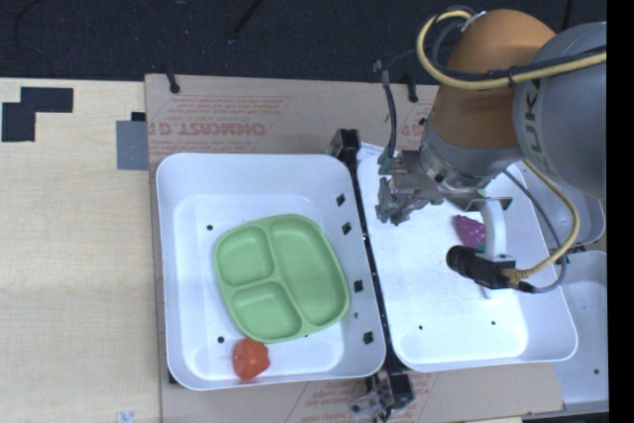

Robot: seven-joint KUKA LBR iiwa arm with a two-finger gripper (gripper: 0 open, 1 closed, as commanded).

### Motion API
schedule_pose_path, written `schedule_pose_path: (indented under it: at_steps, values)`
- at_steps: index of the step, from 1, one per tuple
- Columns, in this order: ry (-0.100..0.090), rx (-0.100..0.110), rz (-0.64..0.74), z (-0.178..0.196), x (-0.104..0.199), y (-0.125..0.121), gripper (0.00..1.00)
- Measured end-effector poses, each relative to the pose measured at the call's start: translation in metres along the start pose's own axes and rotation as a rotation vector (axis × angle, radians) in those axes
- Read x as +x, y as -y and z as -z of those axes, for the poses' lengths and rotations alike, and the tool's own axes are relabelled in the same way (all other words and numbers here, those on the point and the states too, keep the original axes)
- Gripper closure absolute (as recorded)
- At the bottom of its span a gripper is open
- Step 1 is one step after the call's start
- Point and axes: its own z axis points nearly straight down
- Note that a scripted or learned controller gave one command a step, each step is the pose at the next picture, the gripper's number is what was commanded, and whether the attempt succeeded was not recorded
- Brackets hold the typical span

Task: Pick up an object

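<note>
My pincer [394, 203] hung over the right bin's [475, 332] upper left; whether it was clenched, I cannot tell. A small magenta object [470, 230] lay in that bin, near the pincer.

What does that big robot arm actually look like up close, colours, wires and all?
The arm is bulky, rounded grey metal with a broad orange band above the wrist. A yellow cable loops over the orange part. At its end sits a small dark metal gripper.
</note>
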Motion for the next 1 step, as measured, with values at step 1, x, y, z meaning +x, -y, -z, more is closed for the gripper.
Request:
schedule_pose_path:
  at_steps: [1]
  values:
    - [0.001,0.001,-0.001,-0.0152,0.0463,-0.0102,1.00]
